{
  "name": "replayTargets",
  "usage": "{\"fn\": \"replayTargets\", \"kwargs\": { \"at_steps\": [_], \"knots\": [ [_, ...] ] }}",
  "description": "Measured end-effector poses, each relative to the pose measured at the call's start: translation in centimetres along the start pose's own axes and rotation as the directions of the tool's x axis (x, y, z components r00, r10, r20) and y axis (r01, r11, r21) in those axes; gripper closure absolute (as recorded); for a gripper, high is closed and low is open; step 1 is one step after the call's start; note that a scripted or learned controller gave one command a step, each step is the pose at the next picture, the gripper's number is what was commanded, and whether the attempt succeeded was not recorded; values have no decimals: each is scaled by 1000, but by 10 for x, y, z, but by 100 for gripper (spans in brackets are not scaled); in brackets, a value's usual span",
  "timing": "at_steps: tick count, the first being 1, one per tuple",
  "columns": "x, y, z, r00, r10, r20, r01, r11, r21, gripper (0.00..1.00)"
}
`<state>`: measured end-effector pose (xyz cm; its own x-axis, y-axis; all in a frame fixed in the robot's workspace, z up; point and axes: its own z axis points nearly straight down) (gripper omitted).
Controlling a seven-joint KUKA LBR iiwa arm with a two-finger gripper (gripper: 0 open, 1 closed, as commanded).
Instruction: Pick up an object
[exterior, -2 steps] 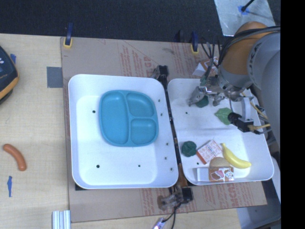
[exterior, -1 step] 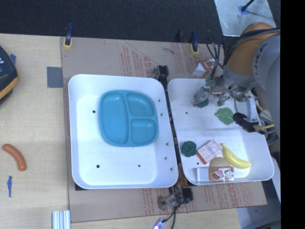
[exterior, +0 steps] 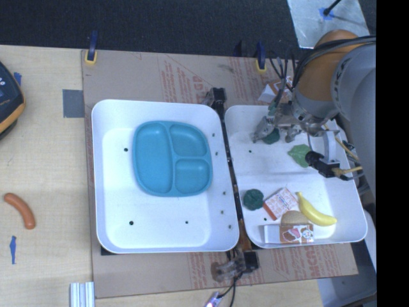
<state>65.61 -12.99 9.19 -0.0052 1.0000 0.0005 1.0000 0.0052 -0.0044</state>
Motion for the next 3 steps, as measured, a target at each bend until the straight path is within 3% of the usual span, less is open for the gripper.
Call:
{"fn": "replayTargets", "kwargs": {
  "at_steps": [1, 2, 3],
  "knots": [
    [-1, 0, -11, 1000, -2, 0, 2, 1000, 2, 100],
    [35, -71, -107, 1000, 1, 0, -1, 1000, -2, 100],
    [96, -72, -126, 1000, -1, 1, 1, 1000, -1, 100]
  ]
}}
